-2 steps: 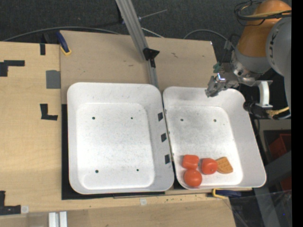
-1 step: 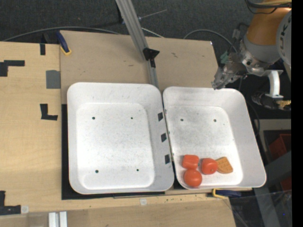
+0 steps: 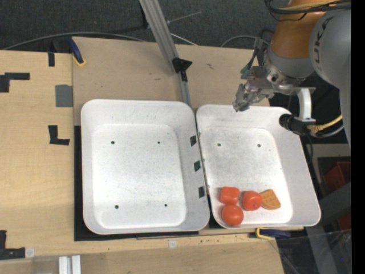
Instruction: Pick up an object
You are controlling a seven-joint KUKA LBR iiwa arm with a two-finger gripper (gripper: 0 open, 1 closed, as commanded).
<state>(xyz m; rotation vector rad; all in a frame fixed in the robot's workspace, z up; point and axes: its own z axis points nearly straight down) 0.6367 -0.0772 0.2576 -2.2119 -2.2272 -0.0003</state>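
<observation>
Three red pieces (image 3: 238, 203) clustered, orange piece (image 3: 270, 199) tilted beside, tool (image 3: 242, 104) state unclear, above right bin (image 3: 296, 153)

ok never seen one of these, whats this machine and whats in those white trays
This is a single photo from a camera fixed above a workbench, looking down at a slant. The grey and orange thing at the upper right is a robot arm, run by a program. Its gripper, the part meant for grabbing, hangs over the far rim of the right tray; nothing can be seen held in it. Its job is to pick up an object. Beside it is the left tray. At the near end of the right tray lie three small red pieces bunched together, with an orange piece right next to them. The slanted metal bar is a fixed pole.
</observation>
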